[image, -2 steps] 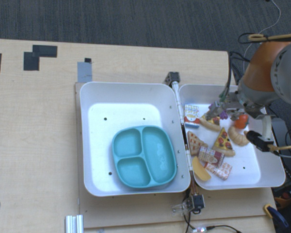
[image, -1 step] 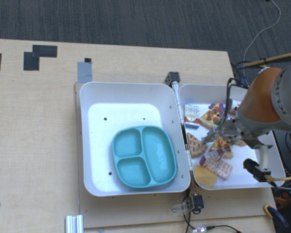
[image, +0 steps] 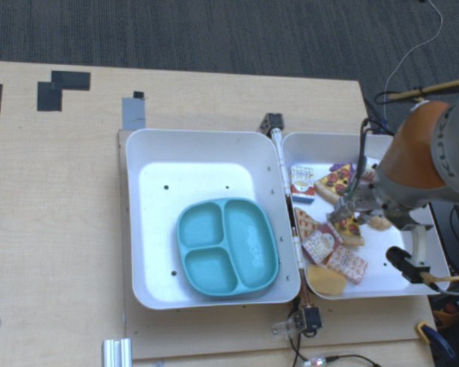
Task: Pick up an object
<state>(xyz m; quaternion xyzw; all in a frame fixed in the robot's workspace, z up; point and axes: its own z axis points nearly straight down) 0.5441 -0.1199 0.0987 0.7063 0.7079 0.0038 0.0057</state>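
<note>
In the right bin [image: 421, 281]: a heap of small toy foods [image: 333, 243], the gripper [image: 344, 214] directly over its middle, finger state indiscernible. Red-checked packet [image: 346, 264] lies just below it, long axis slanting down-right.

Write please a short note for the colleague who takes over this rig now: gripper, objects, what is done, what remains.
Gripper: low in the right bin, over the toy food pile; finger state unclear.
Objects: pizza-like piece, small packets and a yellow round piece all lie in the right bin.
Left bin holds a teal divided plate.
Done: approach. Left: grasp and lift one object.
</note>
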